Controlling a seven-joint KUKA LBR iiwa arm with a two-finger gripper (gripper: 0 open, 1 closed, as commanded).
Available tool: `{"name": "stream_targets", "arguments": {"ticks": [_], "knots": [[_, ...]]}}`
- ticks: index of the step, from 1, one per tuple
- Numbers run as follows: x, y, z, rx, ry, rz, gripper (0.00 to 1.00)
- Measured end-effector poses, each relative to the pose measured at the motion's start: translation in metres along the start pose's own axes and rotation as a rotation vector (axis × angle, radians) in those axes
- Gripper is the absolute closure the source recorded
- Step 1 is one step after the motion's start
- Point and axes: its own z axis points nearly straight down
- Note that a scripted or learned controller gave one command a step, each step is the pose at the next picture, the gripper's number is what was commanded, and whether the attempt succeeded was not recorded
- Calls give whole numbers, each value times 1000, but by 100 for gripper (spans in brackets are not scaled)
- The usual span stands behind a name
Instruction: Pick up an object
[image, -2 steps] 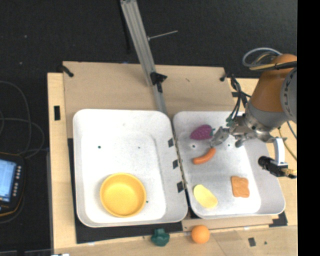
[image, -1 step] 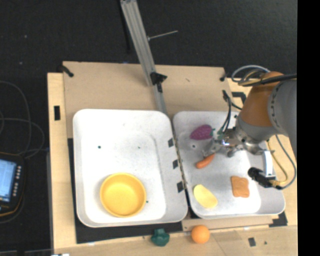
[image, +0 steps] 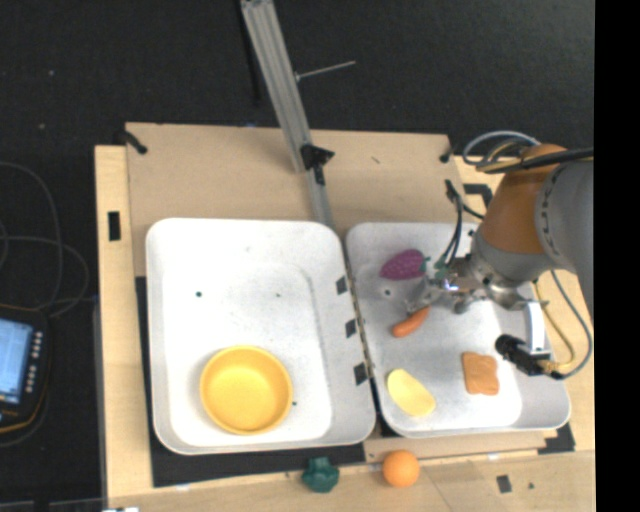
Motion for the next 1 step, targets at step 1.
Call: {"name": "stream_targets", "arguments": {"ticks": [1], "knots": [[-1, 1, -11, -3, 0, 4, 100]]}}
